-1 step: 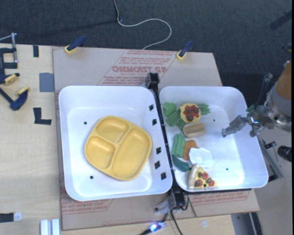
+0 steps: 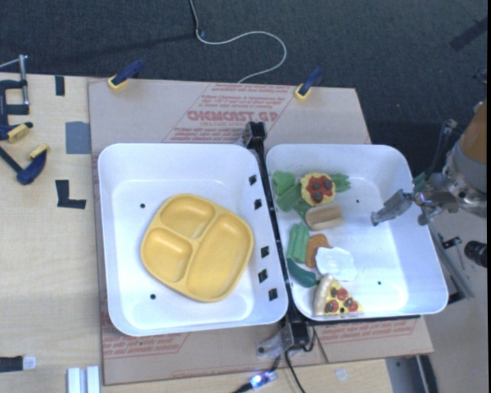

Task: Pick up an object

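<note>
Toys lie clustered in the right bin [image 2: 393,166], along the wall it shares with the left bin [image 2: 114,219]: a green leafy piece [image 2: 286,188], a round red-topped tart [image 2: 317,187], a tan roll [image 2: 324,215], an orange piece [image 2: 315,246], a white lump [image 2: 335,262] and a pizza slice [image 2: 335,298]. The gripper [image 2: 393,207] hangs over the right bin's bare floor, well apart from the toys, nothing between its fingers; whether they are spread I cannot tell. A yellow divided plate [image 2: 198,246] sits in the left bin.
</note>
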`<state>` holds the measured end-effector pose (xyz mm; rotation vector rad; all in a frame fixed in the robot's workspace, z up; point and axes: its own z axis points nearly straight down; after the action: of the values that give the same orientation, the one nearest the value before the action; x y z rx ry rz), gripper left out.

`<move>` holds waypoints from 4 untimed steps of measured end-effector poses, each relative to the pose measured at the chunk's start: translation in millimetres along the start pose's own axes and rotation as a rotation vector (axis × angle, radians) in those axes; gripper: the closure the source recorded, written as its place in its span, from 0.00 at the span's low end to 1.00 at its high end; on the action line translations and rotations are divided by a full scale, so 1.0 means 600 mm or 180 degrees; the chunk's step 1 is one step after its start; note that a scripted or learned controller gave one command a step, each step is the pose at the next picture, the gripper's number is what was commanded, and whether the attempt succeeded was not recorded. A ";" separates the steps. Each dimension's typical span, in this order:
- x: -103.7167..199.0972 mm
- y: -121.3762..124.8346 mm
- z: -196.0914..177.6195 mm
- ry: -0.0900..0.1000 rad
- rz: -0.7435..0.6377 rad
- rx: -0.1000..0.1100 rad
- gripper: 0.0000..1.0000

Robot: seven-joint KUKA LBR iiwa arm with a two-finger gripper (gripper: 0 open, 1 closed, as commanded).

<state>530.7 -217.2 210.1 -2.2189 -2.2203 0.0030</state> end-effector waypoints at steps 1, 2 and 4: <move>0.011 0.013 0.090 0.0005 -0.0005 0.0014 0.00; 0.011 0.009 0.164 0.0004 -0.0002 0.0015 0.00; 0.013 0.008 0.193 -0.0007 -0.0003 -0.0004 1.00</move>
<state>535.3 -209.6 94.4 -2.2197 -2.2230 0.0040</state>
